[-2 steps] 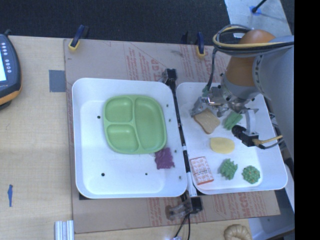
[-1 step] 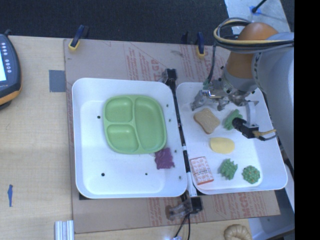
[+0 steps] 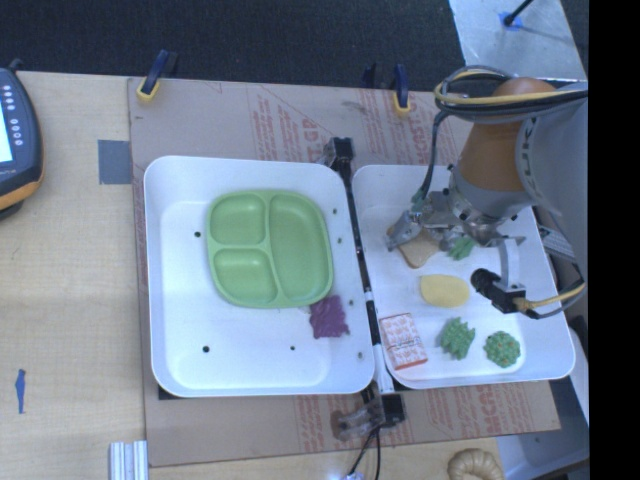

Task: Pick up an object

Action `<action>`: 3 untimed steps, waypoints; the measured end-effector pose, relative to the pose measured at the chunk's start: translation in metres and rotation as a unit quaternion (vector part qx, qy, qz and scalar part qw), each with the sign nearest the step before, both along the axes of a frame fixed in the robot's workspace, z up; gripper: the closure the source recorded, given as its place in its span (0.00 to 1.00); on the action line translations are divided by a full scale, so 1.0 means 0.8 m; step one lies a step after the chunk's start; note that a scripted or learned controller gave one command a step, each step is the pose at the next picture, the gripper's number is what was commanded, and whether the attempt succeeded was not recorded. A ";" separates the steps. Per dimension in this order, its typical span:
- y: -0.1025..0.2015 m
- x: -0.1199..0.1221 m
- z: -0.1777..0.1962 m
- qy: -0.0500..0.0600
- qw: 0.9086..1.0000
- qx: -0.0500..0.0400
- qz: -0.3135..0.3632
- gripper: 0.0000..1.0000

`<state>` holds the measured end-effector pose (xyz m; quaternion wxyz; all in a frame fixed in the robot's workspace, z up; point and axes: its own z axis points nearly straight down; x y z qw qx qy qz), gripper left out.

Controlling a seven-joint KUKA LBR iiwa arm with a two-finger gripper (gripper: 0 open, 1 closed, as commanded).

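Note:
My gripper (image 3: 410, 230) hangs low over the upper part of the right bin (image 3: 540, 368), just above a tan bread-like piece (image 3: 416, 255). A small green item (image 3: 461, 249) lies right beside it, partly under the wrist. Further down the same bin lie a yellow oval piece (image 3: 444, 290), a red and white packet (image 3: 402, 340) and two green broccoli-like pieces (image 3: 457, 337) (image 3: 502, 348). In the left bin (image 3: 180, 358), a purple lump (image 3: 327, 317) sits near the lower right. Nothing is visibly held.
A green divided plate (image 3: 270, 248) lies in the left bin. A black cable end (image 3: 495, 290) hangs over the right bin near the yellow piece. A ridge with clamps (image 3: 358, 268) separates the bins. A handheld controller (image 3: 15, 138) lies at the far left.

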<state>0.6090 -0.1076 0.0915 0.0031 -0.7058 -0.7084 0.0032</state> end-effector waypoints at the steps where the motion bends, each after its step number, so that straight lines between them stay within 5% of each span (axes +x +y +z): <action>1: -0.001 0.004 0.015 -0.002 1.000 -0.001 0.000 1.00; 2: 0.105 0.017 0.134 -0.008 1.000 0.002 0.004 1.00; 3: 0.176 -0.014 0.136 -0.001 1.000 0.001 0.004 1.00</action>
